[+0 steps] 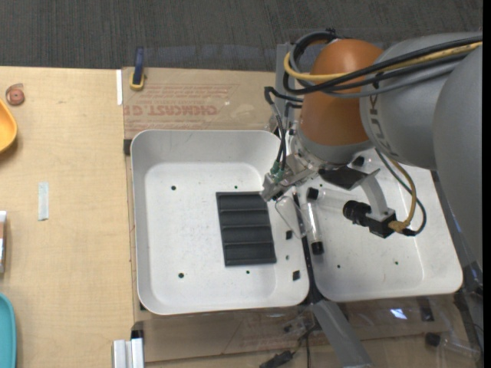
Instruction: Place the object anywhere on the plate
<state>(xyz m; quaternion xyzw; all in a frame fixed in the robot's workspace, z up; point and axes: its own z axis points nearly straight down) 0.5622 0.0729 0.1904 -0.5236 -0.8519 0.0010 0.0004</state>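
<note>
While the hand (295,209) hangs over the seam between the two bins, its opening cannot be told. A dark ribbed object (245,228) is seen flat in the left bin (153,205), just left of the hand, long axis running near-to-far.
</note>
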